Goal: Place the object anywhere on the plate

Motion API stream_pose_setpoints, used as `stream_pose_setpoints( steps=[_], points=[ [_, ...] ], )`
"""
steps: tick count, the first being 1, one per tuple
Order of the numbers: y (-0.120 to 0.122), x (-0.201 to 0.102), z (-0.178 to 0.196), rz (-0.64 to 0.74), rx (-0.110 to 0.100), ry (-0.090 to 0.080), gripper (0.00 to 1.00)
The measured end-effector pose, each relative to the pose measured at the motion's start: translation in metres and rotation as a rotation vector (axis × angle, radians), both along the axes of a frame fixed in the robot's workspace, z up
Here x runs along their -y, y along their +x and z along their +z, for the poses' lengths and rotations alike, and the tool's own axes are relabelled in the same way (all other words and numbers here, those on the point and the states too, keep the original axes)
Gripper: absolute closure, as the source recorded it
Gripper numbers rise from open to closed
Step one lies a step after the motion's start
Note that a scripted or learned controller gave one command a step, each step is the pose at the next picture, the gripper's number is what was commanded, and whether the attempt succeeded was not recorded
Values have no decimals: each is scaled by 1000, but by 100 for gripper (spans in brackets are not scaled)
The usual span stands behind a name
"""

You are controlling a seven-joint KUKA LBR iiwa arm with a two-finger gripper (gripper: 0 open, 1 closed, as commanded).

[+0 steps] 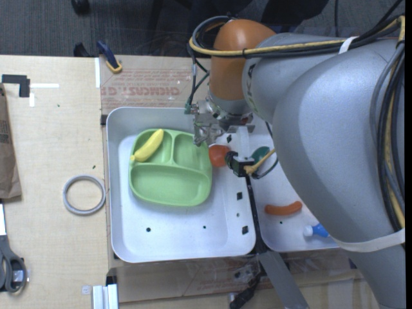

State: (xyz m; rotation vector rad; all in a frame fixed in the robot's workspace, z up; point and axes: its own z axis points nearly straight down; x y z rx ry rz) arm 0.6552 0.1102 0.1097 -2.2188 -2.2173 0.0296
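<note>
At frame centre the gripper (205, 134) hangs over the green plate's (171, 180) upper right rim, finger state impossible to tell, while a small red-orange object (218, 154) lies just below-right of it, beside the plate's right edge.

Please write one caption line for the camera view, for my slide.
KUKA arm's tool above the right rim of a green divided plate, which holds a banana in the left white bin.
</note>
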Motion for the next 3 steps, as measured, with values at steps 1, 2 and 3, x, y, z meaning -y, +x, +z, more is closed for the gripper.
stream_pose_setpoints(
  steps=[1, 2, 3],
  points=[
    [-36, -40, 8, -6, 10, -3, 100],
    [-36, -45, 11, -3, 14, 7, 0],
    [-36, -45, 11, -3, 14, 7, 0]
  ],
)
